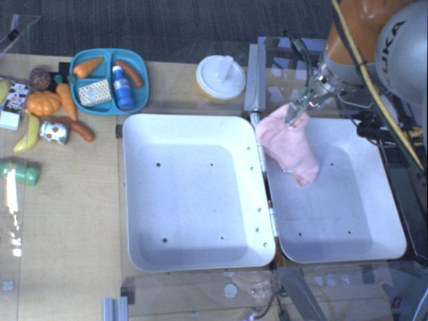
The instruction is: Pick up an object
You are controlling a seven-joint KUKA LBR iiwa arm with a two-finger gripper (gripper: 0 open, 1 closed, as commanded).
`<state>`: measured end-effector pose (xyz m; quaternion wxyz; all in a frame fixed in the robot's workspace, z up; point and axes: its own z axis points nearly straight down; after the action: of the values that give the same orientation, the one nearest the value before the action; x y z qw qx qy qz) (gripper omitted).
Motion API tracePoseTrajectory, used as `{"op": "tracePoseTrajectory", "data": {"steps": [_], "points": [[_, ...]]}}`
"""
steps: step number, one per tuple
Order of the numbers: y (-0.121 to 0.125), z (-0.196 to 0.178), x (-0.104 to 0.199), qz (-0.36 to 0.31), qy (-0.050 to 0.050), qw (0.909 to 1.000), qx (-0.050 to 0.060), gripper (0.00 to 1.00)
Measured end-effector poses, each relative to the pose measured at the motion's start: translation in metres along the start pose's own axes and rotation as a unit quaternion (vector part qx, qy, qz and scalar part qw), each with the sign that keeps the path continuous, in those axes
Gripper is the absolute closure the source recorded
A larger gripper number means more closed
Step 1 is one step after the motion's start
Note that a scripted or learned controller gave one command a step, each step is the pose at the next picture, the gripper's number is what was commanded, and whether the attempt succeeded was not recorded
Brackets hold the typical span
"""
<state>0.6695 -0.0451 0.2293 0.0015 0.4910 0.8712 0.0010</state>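
Nearest, two white bins sit side by side on the pale wooden desk. Over the right bin's far-left corner hangs a pink cloth, pinched at its top by the end effector (its grey arm reads "KUKA"). Beyond lies dark carpet.

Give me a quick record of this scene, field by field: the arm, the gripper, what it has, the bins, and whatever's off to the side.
arm: reaches in from the right, above the right bin
gripper: at the right bin's upper left corner, fingers pinching the cloth's top edge
held thing: pink cloth, hanging down over the rim between the bins
left bin: white, shallow
bench, left side: teal divided plate with toy food, more toy food beside it
bench, top: white lidded cup
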Motion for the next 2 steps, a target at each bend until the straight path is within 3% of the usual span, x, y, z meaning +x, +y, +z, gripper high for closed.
{"op": "tracePoseTrajectory", "data": {"steps": [1,2], "points": [[-0.017,-0.001,-0.029,0.08,-0.001,0.9968,-0.001,1.0],[-0.086,-0.024,-0.062,-0.017,-0.001,0.9999,0.0,1.0]]}}
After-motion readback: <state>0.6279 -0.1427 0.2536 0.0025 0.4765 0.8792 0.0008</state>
